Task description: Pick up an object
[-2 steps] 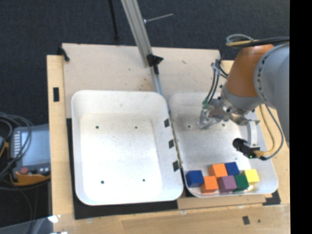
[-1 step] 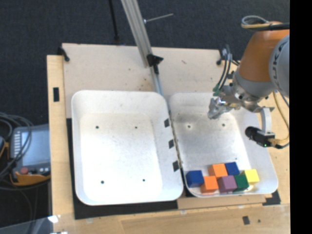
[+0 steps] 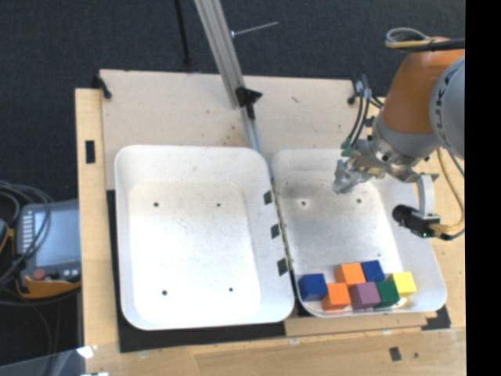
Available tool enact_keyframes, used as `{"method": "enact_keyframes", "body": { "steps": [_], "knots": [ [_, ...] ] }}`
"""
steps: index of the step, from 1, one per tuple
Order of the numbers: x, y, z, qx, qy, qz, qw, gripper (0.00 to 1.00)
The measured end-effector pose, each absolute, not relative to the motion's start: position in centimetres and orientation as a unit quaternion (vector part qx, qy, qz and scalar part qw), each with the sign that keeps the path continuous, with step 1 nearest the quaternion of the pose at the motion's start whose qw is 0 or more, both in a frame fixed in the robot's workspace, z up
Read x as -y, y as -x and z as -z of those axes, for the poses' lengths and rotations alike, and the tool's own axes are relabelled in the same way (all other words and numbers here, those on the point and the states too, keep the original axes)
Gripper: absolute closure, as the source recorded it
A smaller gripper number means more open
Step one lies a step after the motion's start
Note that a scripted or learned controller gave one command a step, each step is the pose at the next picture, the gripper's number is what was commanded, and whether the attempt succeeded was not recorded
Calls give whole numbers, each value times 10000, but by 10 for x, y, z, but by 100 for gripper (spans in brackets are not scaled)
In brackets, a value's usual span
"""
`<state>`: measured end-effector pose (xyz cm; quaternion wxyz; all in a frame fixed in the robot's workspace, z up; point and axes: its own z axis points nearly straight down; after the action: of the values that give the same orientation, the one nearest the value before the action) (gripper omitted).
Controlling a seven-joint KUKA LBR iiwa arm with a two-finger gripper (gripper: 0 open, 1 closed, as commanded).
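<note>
The grey arm (image 3: 419, 100) with its orange band enters from the right and bends down over the far part of the right bin (image 3: 329, 210), ending in the gripper (image 3: 344, 180), which hangs above bare bin floor near the far wall; whether it is open or closed cannot be told from this slanted view, and nothing is seen in it. The things to pick lie well apart from it, clustered in the near right corner of that bin: a blue block (image 3: 312, 285) at the left of the cluster, two orange blocks (image 3: 351, 272) (image 3: 337, 294), a second blue block (image 3: 373, 270), a purple block (image 3: 364, 294), a green block (image 3: 387, 291) and a yellow block (image 3: 404, 282), all small matte cubes packed closely, several touching. Both bins are shallow white trays with rounded corners and faintly speckled floors marked by a few dark dots; the left bin (image 3: 196, 163) lies just beside the right one. They rest on a pale wooden bench (image 3: 172, 108), with a slanted aluminium rail (image 3: 219, 37) rising from its far side between the bins. The floor around is dark carpet (image 3: 70, 22), and a handheld control pendant (image 3: 47, 245) with cables sits at the left.
</note>
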<state>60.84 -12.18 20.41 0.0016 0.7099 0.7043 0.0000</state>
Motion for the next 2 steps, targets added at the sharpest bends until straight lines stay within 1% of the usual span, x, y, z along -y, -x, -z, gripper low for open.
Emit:
{"method": "enact_keyframes", "body": {
  "steps": [1,2],
  "knots": [
    [78,-598,-203,-7088,-7054,0,-1,100],
    [25,-592,-199,-7094,-7048,-3,-6,100]
  ]
}}
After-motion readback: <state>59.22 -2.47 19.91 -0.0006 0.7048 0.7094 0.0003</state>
